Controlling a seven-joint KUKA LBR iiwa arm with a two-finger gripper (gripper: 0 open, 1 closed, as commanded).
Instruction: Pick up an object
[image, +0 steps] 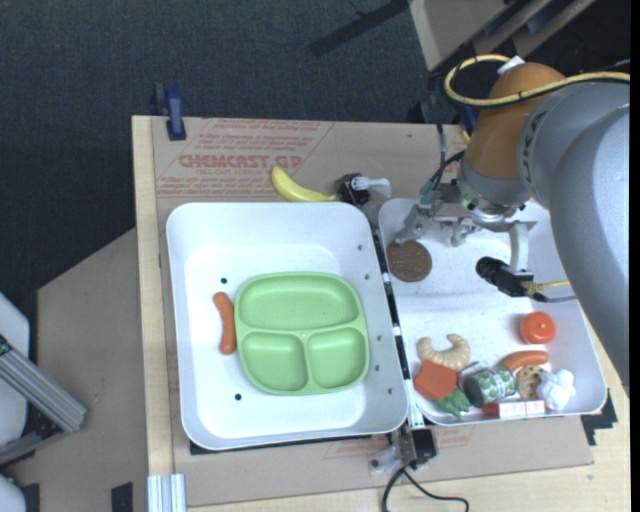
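My gripper (438, 222) hangs over the far left corner of the right bin (470, 290). A round brown cookie (408, 262) lies on the bin floor just in front of and below it, apart from it as far as I can see. Nearer the front of that bin lie a pale croissant (445, 349), a red block (435, 381), an orange tomato (538, 327), a hot dog (523, 360) and a small can (489, 384).
The left bin (200, 250) holds a green divided plate (300, 332) and an orange sausage (226, 322) to its left. A banana (296, 189) and a small black-and-white object (360, 186) lie on the bench behind the bins.
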